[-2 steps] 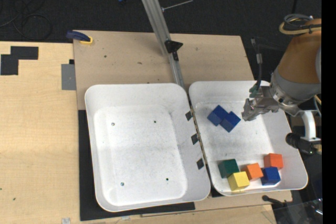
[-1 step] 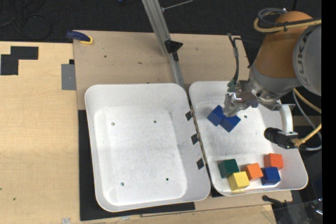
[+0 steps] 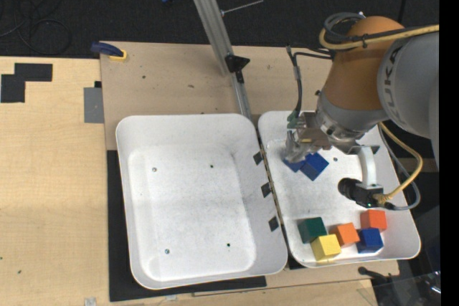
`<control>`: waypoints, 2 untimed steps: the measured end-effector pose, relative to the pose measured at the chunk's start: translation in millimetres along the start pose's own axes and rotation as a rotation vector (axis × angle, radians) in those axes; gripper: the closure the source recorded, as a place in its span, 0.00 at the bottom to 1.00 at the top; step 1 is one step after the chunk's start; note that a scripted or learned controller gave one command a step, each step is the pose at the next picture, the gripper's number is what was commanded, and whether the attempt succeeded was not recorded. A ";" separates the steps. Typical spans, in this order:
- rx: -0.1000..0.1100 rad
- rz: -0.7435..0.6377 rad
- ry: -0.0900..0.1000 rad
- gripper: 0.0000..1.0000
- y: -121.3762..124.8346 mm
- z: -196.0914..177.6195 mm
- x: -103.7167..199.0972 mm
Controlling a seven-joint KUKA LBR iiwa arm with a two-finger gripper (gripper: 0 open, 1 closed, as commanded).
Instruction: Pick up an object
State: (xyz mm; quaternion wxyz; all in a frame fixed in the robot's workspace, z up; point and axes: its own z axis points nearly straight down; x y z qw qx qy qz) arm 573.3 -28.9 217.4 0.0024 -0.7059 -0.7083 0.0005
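Observation:
My gripper (image 3: pixel 296 151) hangs over the upper left part of the right bin (image 3: pixel 406 246), reaching down from the grey and orange arm. A blue block (image 3: pixel 313 166) sits tilted right at the fingertips and looks pinched between them, with a corner sticking out to the lower right. It appears larger than the other blocks, as if raised off the bin floor. The wrist hides the upper part of the fingers.
Near the right bin's front edge lie a green cube (image 3: pixel 311 228), a yellow cube (image 3: pixel 326 246), an orange cube (image 3: pixel 347 233), a blue cube (image 3: pixel 370 239) and an orange-red cube (image 3: pixel 376 220). The left bin (image 3: pixel 136 147) adjoins it. A slanted metal bar (image 3: pixel 211 18) rises behind the bins.

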 end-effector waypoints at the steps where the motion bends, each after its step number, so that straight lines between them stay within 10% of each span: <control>1: -0.002 0.000 -0.001 1.00 -1.1 -5.1 44.2; 2: -0.003 -0.001 -0.001 1.00 12.2 -15.6 95.4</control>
